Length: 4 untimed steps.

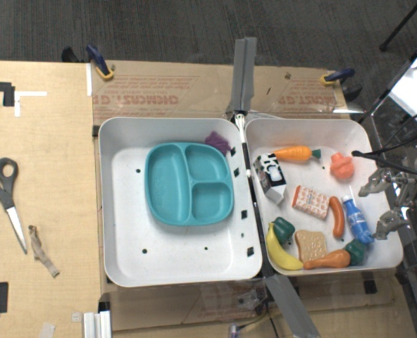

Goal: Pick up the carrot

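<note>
The camera view looks down on the table [39, 189] with the two white bins side by side. The carrot [294, 153] lies in the right bin [314, 127], toward the upper part of it, just right of centre of the frame. Its long axis runs nearly left to right across the picture, the orange body pointing left and the green stub at its right end. Just below and left of it sits a black-and-white carton [270, 174]; a pinkish lump [341, 166] lies to its right, apart from it.

The pincer [391, 203] hangs at the right edge of the frame, over the right rim of the same bin, about mid-height. Its metal fingers look spread apart, with nothing between them. From the pincer the carrot lies up and to the left in the picture, well apart, with the pinkish lump and a blue bottle [356, 222] nearer to the pincer than the carrot is.

The coming move probably turns on that offset: the arm would have to travel left and upward across the bin, then close across the carrot's short width, fingers set crosswise to its left-to-right axis. The carton close by leaves the lower-left side the tighter one.

The left bin [124, 189] holds a teal divided plate [189, 183].
</note>
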Motion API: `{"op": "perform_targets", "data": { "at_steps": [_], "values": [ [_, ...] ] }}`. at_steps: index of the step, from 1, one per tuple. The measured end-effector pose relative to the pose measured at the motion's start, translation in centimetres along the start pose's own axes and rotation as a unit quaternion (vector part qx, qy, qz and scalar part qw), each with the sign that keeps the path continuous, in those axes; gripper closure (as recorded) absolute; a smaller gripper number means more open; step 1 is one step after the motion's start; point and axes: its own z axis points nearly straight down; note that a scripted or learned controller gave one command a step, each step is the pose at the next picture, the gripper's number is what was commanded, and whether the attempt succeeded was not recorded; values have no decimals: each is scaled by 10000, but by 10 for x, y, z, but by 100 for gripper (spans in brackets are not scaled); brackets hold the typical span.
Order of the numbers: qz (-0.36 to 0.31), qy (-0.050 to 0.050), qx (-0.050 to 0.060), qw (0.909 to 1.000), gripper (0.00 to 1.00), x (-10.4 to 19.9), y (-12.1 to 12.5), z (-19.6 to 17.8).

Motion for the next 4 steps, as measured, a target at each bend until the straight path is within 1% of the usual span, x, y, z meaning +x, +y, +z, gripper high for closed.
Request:
{"op": "perform_targets", "data": {
  "at_steps": [1,2,3,4],
  "values": [
    [1779,-12,6,9840,0,-67,28,-38],
    [3188,-15,6,9478,0,-148,85,-94],
    [3338,3,9,9426,0,-166,94,-24],
    [3761,-12,7,9266,0,-165,87,114]
  ]
}}
